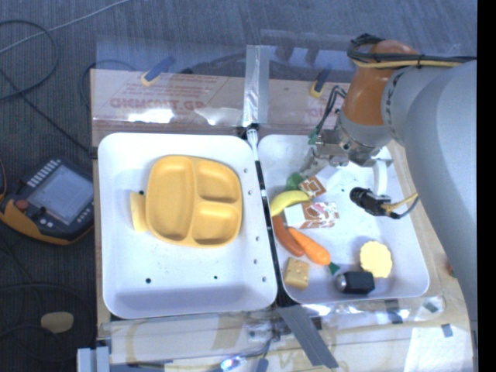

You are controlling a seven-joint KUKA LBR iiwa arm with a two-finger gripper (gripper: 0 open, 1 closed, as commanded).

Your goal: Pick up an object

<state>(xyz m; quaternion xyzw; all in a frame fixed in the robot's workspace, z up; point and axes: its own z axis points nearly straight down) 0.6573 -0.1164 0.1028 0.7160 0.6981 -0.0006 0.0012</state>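
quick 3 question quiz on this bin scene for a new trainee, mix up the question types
1. True or false: the yellow divided tray lies in the right bin.
2. Multiple choice: which item lies closest to the gripper? A) the banana B) the black object C) the cheese cube
3. Fill in: the carrot lies in the ____ bin.

Key
1. False. The tray lies in the left bin.
2. A. The banana lies just below the gripper, near the divider between the bins; the other two sit at the near end of the right bin.
3. Right.
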